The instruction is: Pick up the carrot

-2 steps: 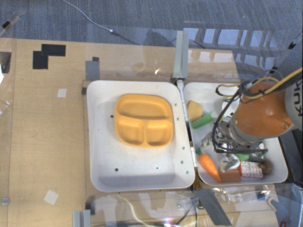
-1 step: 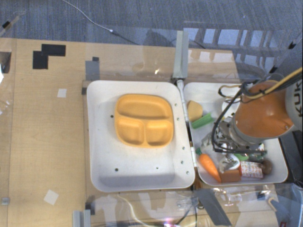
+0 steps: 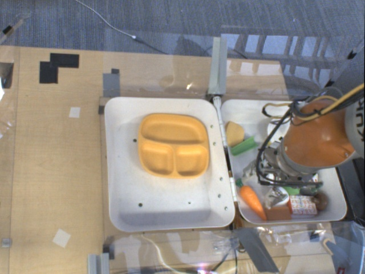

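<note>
The orange carrot [image 3: 251,202] with a small green top lies at a slant in the front left corner of the right bin [image 3: 251,110]. My gripper [image 3: 278,194] hangs low over that bin, just to the right of the carrot, largely hidden under the arm's orange band [image 3: 315,138] and its cables. Nothing shows the carrot lifted; it rests on the bin floor.
A pale yellow piece [image 3: 234,132] and a green piece [image 3: 243,146] lie at the right bin's left wall. A brown and red packet [image 3: 296,208] lies by the front rim. The left bin [image 3: 120,170] holds a yellow divided plate [image 3: 173,145].
</note>
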Controlling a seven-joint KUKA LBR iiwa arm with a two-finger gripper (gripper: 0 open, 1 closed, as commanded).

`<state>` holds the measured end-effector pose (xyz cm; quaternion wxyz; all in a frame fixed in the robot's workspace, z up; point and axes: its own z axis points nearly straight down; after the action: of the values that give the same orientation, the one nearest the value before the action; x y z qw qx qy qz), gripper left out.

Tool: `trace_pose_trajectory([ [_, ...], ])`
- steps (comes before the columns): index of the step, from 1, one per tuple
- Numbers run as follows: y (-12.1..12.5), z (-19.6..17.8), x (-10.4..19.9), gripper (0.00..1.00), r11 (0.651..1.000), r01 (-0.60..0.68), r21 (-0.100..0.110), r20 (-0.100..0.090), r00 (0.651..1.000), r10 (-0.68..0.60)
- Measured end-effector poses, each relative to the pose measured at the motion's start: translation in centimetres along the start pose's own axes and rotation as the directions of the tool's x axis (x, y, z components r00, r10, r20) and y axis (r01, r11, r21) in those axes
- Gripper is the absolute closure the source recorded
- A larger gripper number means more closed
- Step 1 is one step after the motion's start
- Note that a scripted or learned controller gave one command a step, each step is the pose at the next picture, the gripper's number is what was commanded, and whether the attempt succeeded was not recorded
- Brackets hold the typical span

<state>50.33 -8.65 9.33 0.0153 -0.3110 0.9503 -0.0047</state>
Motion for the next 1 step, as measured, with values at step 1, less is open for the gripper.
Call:
trace_pose_trajectory([
  [1, -0.78, 0.02, -0.36, 0.0, 0.989, 0.147, -0.004, -0.002, 0.989, -0.147],
])
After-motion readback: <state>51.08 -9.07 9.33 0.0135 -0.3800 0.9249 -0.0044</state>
